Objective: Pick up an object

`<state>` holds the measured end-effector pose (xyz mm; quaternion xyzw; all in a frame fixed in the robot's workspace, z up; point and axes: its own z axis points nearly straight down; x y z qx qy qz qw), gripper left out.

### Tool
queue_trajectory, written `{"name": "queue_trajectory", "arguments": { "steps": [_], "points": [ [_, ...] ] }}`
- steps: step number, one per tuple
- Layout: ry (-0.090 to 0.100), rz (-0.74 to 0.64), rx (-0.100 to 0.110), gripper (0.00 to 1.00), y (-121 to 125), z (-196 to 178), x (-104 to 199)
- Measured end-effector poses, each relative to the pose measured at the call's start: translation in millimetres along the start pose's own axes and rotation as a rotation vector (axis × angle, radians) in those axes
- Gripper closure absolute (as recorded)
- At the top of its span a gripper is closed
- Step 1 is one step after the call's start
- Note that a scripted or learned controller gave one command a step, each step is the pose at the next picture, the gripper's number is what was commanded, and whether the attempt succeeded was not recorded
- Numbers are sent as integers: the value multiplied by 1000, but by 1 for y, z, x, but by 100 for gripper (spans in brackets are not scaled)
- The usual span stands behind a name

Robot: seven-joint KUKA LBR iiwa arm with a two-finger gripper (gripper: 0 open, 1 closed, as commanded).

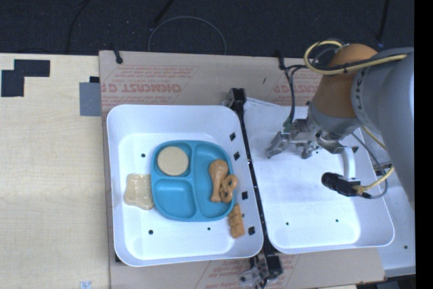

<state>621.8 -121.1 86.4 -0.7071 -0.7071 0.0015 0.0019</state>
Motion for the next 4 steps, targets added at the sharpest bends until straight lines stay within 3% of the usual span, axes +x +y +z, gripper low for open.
{"name": "queue_trajectory", "arguments": {
  "steps": [1,3,4],
  "points": [
    [0,1,0,100,0,-11,0],
    [-1,-1,-6,100,-6,-116,6],
    [1,-2,0,100,-17,-113,60]
  ]
}}
